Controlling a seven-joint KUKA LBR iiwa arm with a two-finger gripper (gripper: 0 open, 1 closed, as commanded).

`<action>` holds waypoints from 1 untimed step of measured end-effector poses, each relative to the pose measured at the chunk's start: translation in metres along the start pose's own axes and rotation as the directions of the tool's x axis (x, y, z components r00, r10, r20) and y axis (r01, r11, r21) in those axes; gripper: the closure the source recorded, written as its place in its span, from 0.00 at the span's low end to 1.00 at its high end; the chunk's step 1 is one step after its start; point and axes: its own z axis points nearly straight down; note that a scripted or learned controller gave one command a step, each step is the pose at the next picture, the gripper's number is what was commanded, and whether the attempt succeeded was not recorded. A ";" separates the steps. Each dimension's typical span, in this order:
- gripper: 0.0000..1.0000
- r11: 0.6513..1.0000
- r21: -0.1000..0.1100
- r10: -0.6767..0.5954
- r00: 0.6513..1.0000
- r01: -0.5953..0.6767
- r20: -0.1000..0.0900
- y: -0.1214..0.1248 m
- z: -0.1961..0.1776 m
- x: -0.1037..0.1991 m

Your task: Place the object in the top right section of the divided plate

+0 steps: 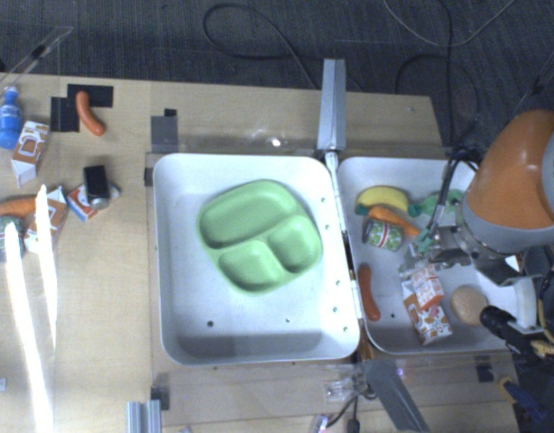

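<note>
The green divided plate (259,233) lies in the left white bin (187,323), with nothing in its three sections. My gripper (425,253) hangs low over the right bin (385,336), just above a white and red carton (428,307) and to the right of a green can (383,234). From this view, nothing can be made out in its grasp. The grey and orange arm (516,188) covers the right bin's far right side.
The right bin also holds a banana (383,197), a carrot (386,215), a red sausage (368,293), a tan round object (468,305) and a teal item (428,206). Loose toys, among them a blue bottle (8,115), lie on the bench at the left.
</note>
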 end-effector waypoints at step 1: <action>1.00 0.986 0.001 -0.168 0.986 0.168 0.000 0.098 0.014 0.036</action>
